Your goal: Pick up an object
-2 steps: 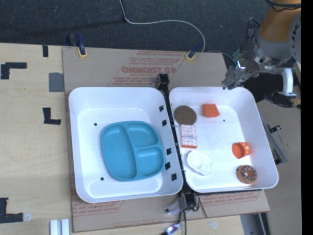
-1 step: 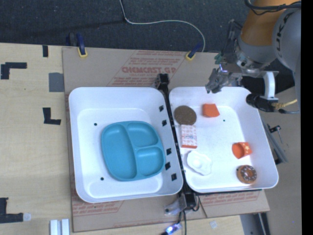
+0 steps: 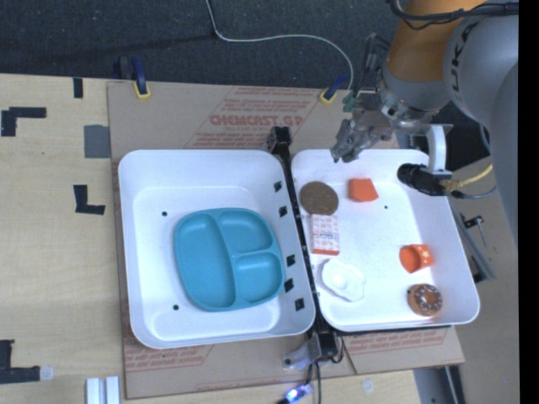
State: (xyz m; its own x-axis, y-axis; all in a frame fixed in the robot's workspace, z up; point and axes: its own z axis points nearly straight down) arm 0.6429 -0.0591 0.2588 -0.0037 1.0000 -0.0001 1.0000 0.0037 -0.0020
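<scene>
Camera view: gripper (image 3: pixel 345 151) hangs over the back-left rim of the right shallow white bin (image 3: pixel 446 259), nothing between its fingers. How wide they stand I can't tell; too small and dark.

Candidates all sit in that bin: round brown cork-like disc (image 3: pixel 319 198) nearest, orange block (image 3: pixel 363 190) just beside it, red-and-white flat packet (image 3: pixel 325 234), white crumpled lump (image 3: pixel 343 280), orange cup-like piece (image 3: pixel 415 257), chocolate doughnut (image 3: pixel 424 299).

Best bet imo: go for the orange block, since the flat disc gives little to pinch. Centre over it, drop straight, clear of the disc and bin wall.

Left bin (image 3: pixel 143 183) holds a teal divided plastic plate (image 3: pixel 227 257).
</scene>
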